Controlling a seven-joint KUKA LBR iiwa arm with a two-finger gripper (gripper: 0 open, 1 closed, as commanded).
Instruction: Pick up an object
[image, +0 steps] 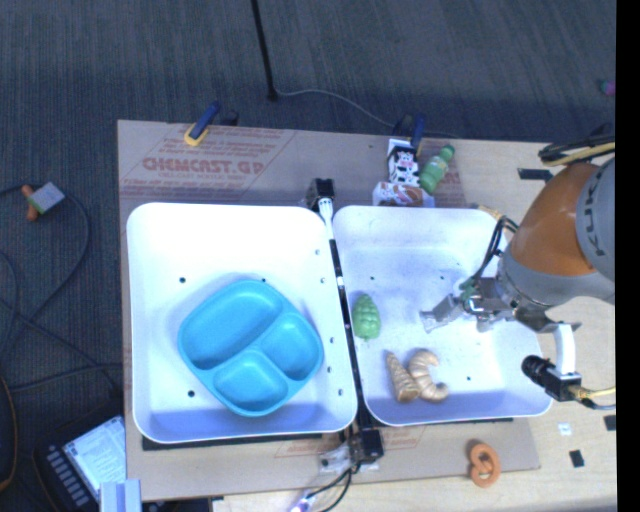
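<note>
Your gripper (452, 309) hangs with fingers spread, holding nothing. The tan croissant (418, 376) lies just below them (toward the bin's near wall), its long axis slanting up-left to down-right.

Bare right bin (420, 250) floor; green toy (366, 316) and croissant (417, 376) crowd its lower left.

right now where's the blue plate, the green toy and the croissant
blue plate (222, 335), camera view, on its large upper compartment's floor
green toy (366, 316), camera view, middle of its body
croissant (418, 376), camera view, centre of the pastry
</note>
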